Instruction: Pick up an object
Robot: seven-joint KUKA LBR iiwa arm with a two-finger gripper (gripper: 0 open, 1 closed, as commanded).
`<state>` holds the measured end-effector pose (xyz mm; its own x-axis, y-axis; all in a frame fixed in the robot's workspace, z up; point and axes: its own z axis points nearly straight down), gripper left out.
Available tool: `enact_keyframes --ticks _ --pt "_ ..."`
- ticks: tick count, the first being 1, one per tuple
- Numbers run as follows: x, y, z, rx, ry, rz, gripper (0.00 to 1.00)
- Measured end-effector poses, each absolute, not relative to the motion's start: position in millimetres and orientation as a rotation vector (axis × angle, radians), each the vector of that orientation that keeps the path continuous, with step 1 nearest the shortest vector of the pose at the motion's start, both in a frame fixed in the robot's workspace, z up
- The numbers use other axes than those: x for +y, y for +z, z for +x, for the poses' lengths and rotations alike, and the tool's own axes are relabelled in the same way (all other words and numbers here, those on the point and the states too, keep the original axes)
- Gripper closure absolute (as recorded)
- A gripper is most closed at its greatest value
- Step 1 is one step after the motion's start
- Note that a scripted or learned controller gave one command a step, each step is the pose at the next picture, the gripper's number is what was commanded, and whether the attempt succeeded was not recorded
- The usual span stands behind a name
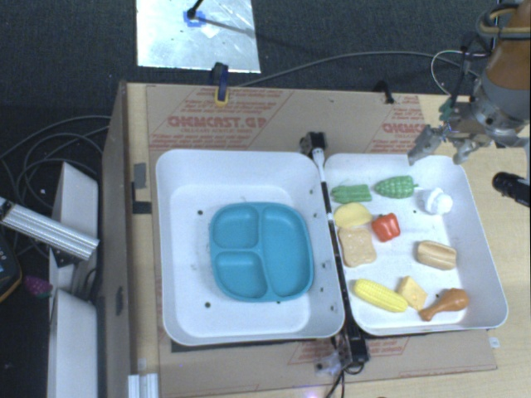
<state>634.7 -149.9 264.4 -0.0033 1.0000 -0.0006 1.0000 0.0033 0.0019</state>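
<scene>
Currently the gripper point(440, 143) hangs over the far right corner of the right bin point(479, 247), fingers spread apart, nothing between them. It sits above the bin's back rim, apart from every item.

Nearest candidates: the white piece point(436, 201) just below the gripper and the green bumpy vegetable point(395, 187) beside it. I'd go for the white one: it has free floor around it on the right, so the fingers can straddle it without nudging a neighbour. Come straight down, centre over it, close only once the fingertips are beside its widest part. It looks rounded, so an off-centre pinch may squirt it out.

Avoid the cluster by the divider: yellow round piece point(352, 215), bread slice point(358, 246) and red pepper point(386, 226) touch or nearly touch.

Count, right bin, ten items, one of each:
- green pod point(352, 193)
- green bumpy vegetable
- white piece
- yellow round piece
- red pepper
- bread slice
- bread roll point(436, 254)
- corn cob point(380, 295)
- cheese wedge point(412, 291)
- drumstick point(445, 303)

Left bin point(187, 189): one blue divided plate point(260, 250), three compartments, nothing in them.
</scene>
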Motion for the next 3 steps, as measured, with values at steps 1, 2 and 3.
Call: enact_keyframes --ticks 1,2,3 --pt "-121.8 87.6 623.5 2.219 0.005 2.213 0.0" --pt "-95.6 88.0 584.0 2.215 0.008 2.215 0.0" --pt "-94.9 97.7 584.3 2.216 0.01 2.214 1.0"
